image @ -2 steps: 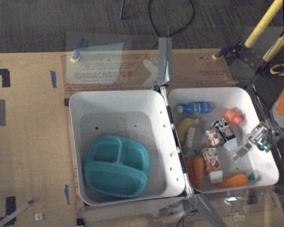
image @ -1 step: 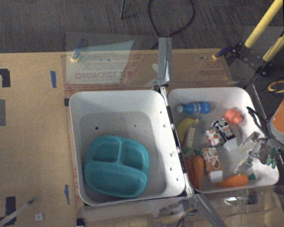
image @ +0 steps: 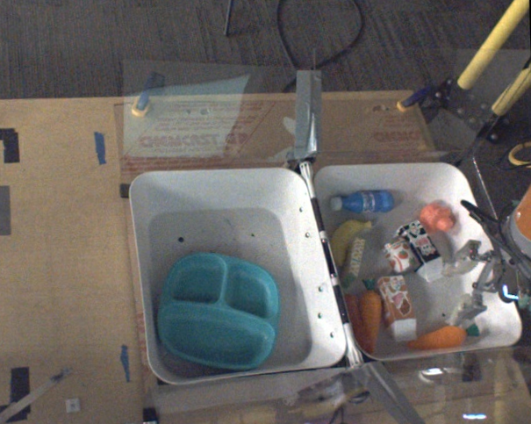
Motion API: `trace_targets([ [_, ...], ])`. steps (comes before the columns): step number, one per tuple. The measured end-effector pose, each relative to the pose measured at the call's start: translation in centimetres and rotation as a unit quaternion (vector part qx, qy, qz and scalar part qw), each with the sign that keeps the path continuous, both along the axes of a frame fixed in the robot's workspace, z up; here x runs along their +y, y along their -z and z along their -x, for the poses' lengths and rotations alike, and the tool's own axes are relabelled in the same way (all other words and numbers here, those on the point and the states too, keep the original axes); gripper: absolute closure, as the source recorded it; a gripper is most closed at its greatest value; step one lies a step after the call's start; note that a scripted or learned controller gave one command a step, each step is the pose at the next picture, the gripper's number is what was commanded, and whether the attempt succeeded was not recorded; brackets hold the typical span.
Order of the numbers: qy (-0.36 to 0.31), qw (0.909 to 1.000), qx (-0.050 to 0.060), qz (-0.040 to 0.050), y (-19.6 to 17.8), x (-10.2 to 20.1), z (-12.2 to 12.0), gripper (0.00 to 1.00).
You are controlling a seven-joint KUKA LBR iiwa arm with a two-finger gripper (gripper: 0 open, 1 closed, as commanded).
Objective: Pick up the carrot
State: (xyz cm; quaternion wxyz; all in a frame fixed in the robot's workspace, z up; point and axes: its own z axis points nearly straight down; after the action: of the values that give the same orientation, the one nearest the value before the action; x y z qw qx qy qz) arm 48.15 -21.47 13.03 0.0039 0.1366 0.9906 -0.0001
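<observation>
Gripper [image: 473,287] fingers spread wide, holding nothing, above the right bin's [image: 396,173] right side. One carrot [image: 439,338] lies just near of it; another [image: 368,318] rests by the left wall. Small cartons [image: 406,251] nearby are blurred.

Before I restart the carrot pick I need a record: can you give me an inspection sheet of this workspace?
Surface: tan bench bearing two white bins.
Job's things: two carrots in the right bin, one by the divider, one at the near wall.
Clutter: blue bottle, banana, small cartons; teal divided plate in the left bin.
End effector: over the right bin's right side, holding nothing.
Cables: black loop on the floor.
Surroundings: yellow poles.
</observation>
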Motion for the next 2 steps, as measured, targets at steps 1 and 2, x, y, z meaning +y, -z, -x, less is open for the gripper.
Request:
trace_targets([
  [1,-0.137,0.9904,-0.014,0.0053,3.7,2.6,-0.9,0.00],
  [2,-0.155,0.9880,0.000,0.0005,-9.3,5.7,-3.3,0.00],
])
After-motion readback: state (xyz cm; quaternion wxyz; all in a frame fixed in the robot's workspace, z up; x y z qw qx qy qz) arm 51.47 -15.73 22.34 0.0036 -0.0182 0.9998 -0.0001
